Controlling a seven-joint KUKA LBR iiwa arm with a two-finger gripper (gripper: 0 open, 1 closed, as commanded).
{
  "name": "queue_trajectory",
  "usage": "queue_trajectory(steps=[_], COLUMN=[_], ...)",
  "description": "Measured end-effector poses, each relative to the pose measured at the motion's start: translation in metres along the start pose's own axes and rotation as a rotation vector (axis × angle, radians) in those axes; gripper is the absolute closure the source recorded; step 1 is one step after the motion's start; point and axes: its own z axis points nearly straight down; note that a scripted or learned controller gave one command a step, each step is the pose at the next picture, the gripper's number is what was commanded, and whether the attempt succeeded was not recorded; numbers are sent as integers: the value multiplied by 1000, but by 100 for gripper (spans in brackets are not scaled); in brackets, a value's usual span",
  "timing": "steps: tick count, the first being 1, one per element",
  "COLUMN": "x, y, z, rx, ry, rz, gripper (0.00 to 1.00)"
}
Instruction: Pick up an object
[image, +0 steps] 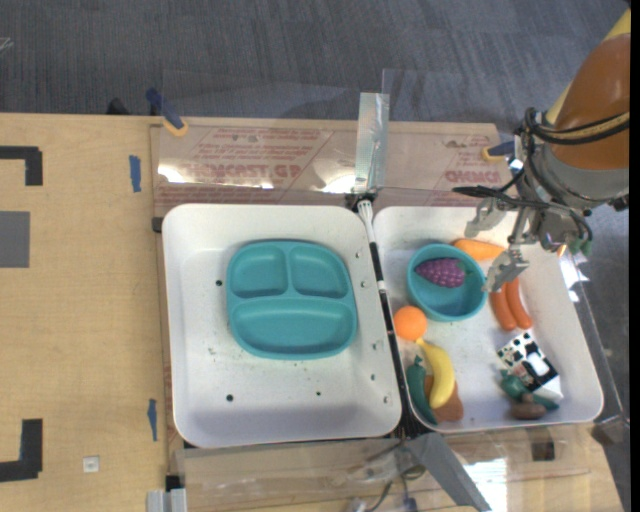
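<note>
My gripper (500, 245) hangs open over the back of the right bin (585, 330), with nothing between its fingers. Just below it lie an orange carrot (478, 248) and a red-orange sausage (511, 303). To its left sits a blue bowl (446, 296) holding purple grapes (443, 270). Toward the front of this bin are an orange ball (410, 322), a yellow banana (437, 372) and a black-and-white toy (525, 358).
In the left bin (190, 330) lies a teal divided plate (290, 298). A clear upright divider (372, 140) stands behind the two bins. A green piece (415, 385) and a brown piece (449, 406) lie by the banana. Wooden benchtop (70, 300) extends left.
</note>
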Motion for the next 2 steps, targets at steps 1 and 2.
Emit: queue_trajectory(steps=[1, 2], x=[-25, -25], y=[-26, -62], z=[87, 142], rx=[-2, -3], ry=[10, 8], rz=[121, 126], gripper=[0, 0])
